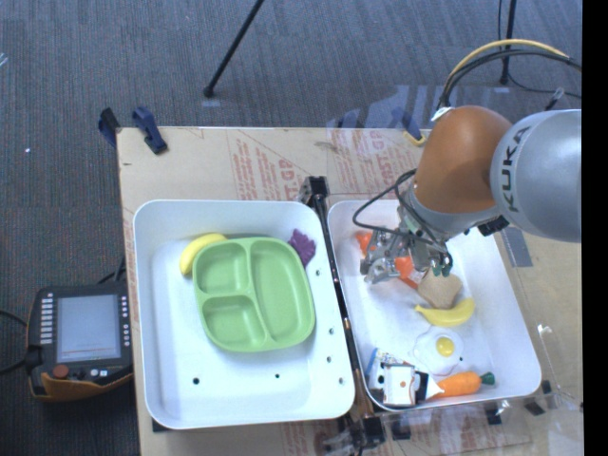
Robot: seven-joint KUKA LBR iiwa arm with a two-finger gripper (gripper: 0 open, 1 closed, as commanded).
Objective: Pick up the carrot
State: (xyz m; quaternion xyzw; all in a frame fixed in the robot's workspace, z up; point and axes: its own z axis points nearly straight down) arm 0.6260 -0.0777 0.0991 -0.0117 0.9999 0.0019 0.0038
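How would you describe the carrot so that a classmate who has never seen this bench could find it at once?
Start at the right-hand white bin and go to its near edge, by the right corner. The carrot lies there on its side, just below the fried egg. It alone is a tapering orange body with a green tip, unlike the yellow banana higher up.

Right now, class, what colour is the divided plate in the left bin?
Light green; the divided plate shows plainly in the camera view.

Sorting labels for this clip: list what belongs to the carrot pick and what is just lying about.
Job: carrot, in the right bin; tool.

Lying about: green tray, two bananas, fried egg, purple piece, left bin.
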